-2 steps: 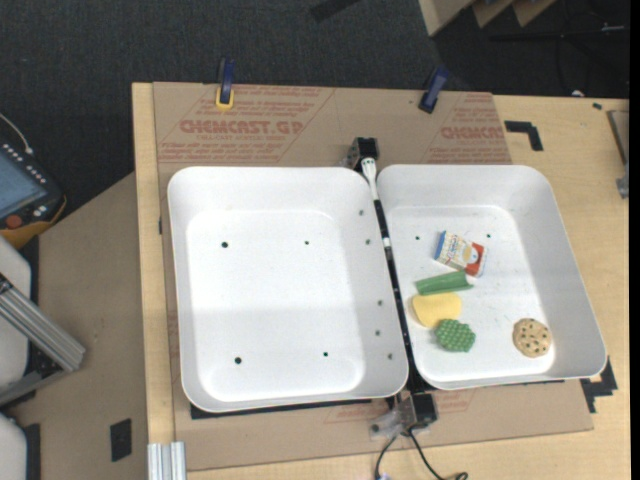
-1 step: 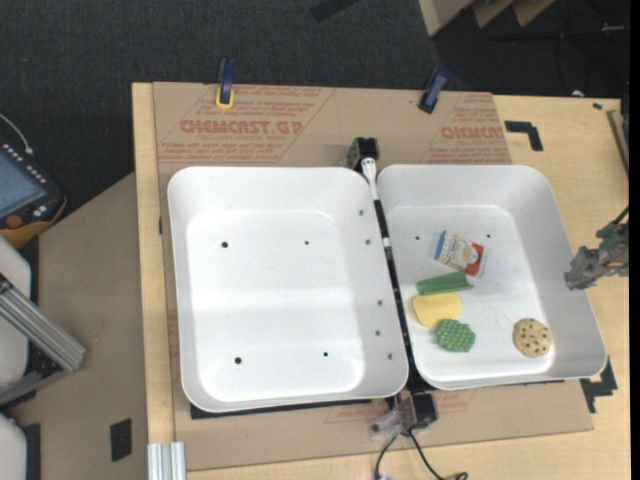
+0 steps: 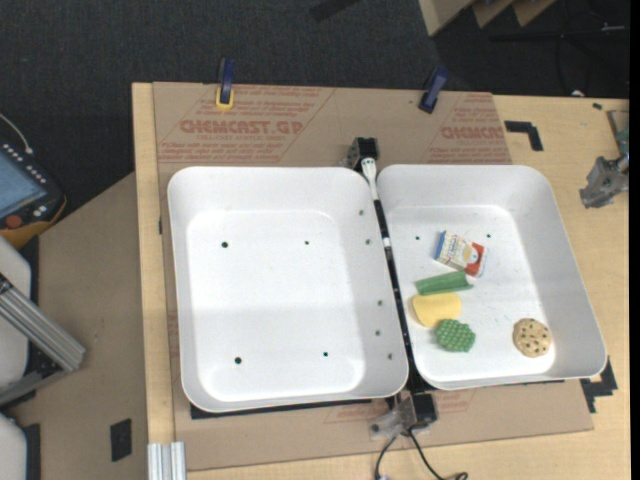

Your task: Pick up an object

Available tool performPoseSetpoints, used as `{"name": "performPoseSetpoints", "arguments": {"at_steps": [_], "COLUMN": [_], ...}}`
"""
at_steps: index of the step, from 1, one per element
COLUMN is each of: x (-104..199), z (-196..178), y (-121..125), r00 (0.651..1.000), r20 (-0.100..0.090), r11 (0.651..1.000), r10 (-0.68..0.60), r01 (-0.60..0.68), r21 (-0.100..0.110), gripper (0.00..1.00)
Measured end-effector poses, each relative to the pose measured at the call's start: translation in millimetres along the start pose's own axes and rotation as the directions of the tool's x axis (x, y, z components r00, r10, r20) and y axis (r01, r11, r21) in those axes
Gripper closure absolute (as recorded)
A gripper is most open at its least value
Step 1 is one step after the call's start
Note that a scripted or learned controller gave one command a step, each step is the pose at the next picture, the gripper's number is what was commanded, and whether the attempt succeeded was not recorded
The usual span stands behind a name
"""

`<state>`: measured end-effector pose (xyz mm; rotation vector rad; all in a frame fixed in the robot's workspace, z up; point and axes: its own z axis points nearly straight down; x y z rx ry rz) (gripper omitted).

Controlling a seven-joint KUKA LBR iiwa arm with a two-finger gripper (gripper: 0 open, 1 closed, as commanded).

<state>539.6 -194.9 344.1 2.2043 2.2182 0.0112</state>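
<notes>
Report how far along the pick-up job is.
Done: nothing looks picked yet. The small carton, green stick, yellow piece, green round piece and cookie all lie on the floor of the right bin. In hand: nothing; a grey part that may be the gripper sits at the right edge, away from the bin. Left: reach in, grasp one object, lift it.

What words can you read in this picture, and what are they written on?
"CHEMCAST GP" in faded red, printed on the brown board behind the left bin.
A second faded red print of the same kind on the board behind the right bin: cut off, too blurred to read fully.
The small carton has printing, too small to read.
</notes>
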Motion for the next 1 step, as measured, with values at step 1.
{"name": "performPoseSetpoints", "arguments": {"at_steps": [1], "x": [-7.8], "z": [36.4], "y": [-64.0], "r00": [1.0], "r20": [-0.007], "r11": [1.0], "r10": [0.01], "r01": [-0.01], "r21": [0.021], "gripper": [1.0]}}
